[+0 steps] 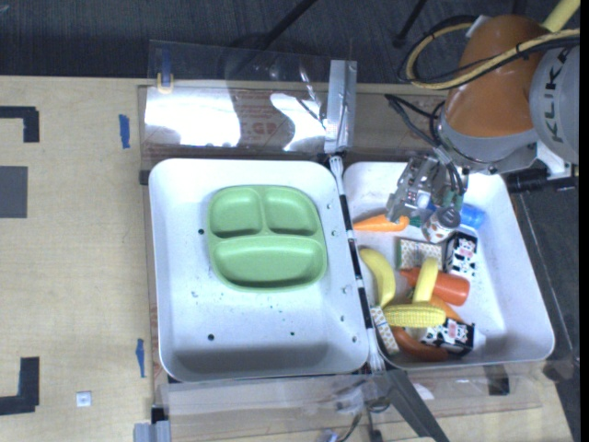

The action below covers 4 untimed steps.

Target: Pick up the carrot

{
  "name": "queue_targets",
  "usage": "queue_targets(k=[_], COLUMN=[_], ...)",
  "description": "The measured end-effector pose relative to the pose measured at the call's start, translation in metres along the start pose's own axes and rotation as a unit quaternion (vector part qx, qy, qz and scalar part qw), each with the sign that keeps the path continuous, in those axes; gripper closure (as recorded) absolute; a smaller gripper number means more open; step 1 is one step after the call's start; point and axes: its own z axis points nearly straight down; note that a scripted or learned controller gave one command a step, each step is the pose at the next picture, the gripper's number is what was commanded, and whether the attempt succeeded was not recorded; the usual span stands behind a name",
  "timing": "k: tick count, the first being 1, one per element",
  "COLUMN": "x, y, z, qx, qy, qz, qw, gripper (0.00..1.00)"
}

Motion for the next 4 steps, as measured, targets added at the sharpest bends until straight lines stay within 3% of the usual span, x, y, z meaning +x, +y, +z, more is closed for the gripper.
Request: queue_targets(k=[1, 2, 3, 4], x=[0.000, 0.021, -0.028, -0.029], y=[0.000, -0.009, -0.031, -0.030], z=[0.000, -0.015, 0.100, 0.092], qx=[0.000, 0.001, 0.001, -0.001], qy=[0.000, 0.002, -0.001, -0.002], qz=[0.000, -0.050, -0.028, -0.027], qw=[1.0000, 0.9987, 0.9996, 0.9996], gripper=[0.00, 0.00, 0.00, 1.00])
